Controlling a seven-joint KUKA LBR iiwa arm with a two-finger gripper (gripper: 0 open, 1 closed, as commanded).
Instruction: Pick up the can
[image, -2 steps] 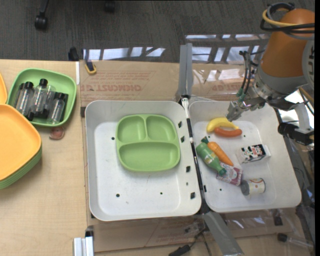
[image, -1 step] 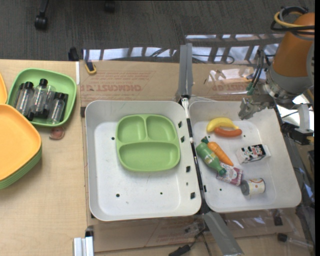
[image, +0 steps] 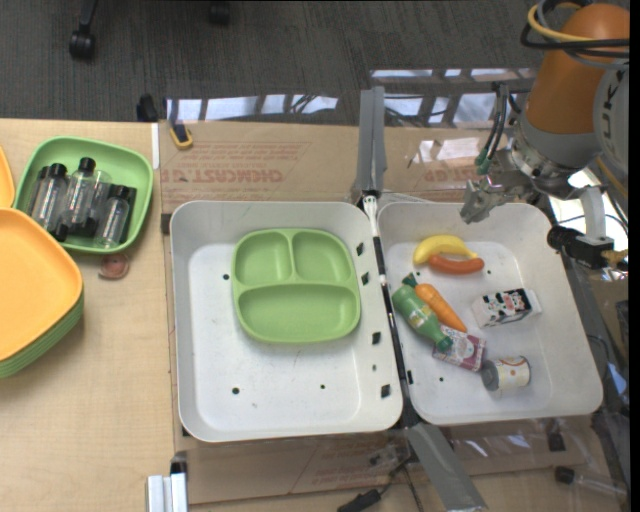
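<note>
Your can (image: 507, 374) lies on its side at 5 o'clock in the right bin (image: 575, 395), just beside the pink pouch (image: 458, 349). It's small, likely light, rigid and slick, so it may roll. Grab across the round body mid-length. The gripper (image: 480, 203) hovers at the bin's 12 o'clock rim; finger spread I can't tell.

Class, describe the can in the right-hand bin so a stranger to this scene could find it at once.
Start at the right white bin, the one without the green plate. Look to its near edge, below the small milk carton and right of the pink pouch. The can lies on its side there: a short whitish cylinder with a grey end, paler than its colourful neighbours.
</note>
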